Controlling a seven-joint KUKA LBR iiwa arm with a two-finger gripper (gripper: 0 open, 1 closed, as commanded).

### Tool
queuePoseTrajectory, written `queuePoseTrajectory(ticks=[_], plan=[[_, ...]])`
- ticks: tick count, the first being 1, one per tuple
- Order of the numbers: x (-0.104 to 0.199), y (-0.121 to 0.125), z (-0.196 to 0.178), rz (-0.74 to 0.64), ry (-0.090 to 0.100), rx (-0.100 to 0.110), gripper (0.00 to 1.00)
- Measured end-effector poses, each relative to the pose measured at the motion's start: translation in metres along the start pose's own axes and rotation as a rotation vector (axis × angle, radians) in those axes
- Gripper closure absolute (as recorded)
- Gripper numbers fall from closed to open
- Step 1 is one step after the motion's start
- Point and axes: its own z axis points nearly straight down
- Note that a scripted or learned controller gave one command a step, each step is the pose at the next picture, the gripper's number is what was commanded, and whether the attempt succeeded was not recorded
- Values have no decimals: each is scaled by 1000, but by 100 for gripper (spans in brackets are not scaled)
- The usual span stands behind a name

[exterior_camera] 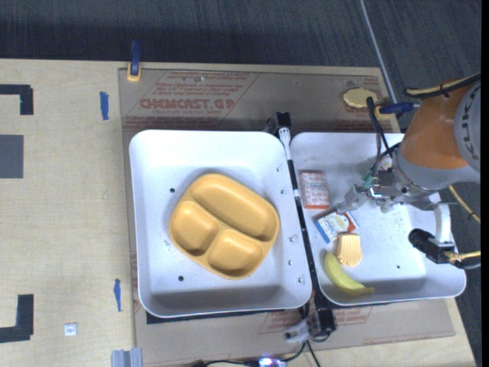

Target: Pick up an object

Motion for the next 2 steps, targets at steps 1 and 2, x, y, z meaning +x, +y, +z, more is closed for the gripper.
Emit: queuePoseTrajectory(ticks=[1, 2], plan=[[38, -46, 20, 1, -2, -16, 0], [39, -78, 20, 1, -2, -19, 0]])
